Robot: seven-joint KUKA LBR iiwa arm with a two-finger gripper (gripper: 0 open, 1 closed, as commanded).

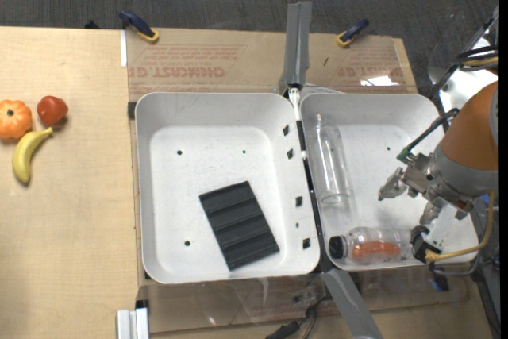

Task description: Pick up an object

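In the right bin (373,117), a clear plastic tube (331,163) lies lengthwise near the left wall. A clear bottle (371,244) with a black cap and orange contents lies along the front wall. A black ribbed block (238,224) rests at a slant in the left bin (159,171). My gripper (409,202) hangs over the right side of the right bin, above and right of the capped bottle. It is open, its fingers are spread, and nothing is between them.
On the wooden bench at far left lie an orange (13,120), a red apple (52,110) and a banana (28,155). A grey divider bar (297,44) runs between the bins at the back. Cardboard held by clamps (139,25) lies behind them.
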